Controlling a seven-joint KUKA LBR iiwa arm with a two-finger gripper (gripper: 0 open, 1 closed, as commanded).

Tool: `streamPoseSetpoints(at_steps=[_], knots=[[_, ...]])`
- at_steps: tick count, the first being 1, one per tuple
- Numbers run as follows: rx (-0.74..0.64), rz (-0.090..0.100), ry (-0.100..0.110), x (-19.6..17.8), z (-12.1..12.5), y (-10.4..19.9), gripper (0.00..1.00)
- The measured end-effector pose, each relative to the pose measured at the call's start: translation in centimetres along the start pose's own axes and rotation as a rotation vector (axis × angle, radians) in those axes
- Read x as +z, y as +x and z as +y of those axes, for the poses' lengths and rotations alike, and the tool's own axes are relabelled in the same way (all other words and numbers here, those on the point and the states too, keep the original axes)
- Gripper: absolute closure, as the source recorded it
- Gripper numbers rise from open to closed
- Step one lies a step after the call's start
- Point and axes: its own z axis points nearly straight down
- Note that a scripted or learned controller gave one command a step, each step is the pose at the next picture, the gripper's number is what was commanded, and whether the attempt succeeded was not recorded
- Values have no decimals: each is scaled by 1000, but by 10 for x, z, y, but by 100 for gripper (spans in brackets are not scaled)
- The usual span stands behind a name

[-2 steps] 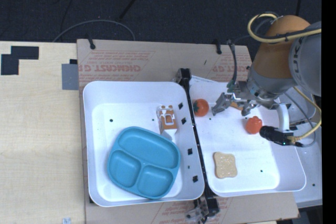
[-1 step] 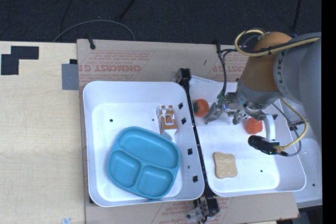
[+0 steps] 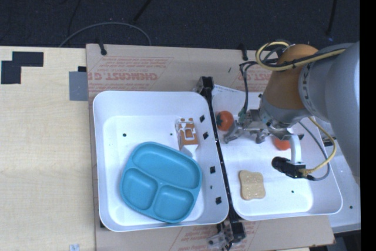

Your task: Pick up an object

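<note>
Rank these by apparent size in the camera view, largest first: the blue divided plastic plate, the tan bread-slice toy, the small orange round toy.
1. Blue divided plastic plate, by far the largest.
2. Tan bread-slice toy.
3. Small orange round toy, slightly smaller than the bread slice.

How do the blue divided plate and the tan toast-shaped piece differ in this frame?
The blue divided plate lies in the left bin; the tan toast-shaped piece lies in the right bin. The plate is far larger and has three compartments; the piece is one plain slab. Both lie flat, away from the gripper.
</note>
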Motion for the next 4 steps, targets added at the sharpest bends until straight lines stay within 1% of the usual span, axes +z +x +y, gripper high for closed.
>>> streamPoseSetpoints(at_steps=[1, 2, 3, 4], knots=[[4, 0, -1, -12, 0, -1, 100], [-3, -1, -9, -74, 3, 0, 100], [-2, -1, -8, -118, 0, 2, 100], [-3, -2, -10, -171, 0, 1, 100]])
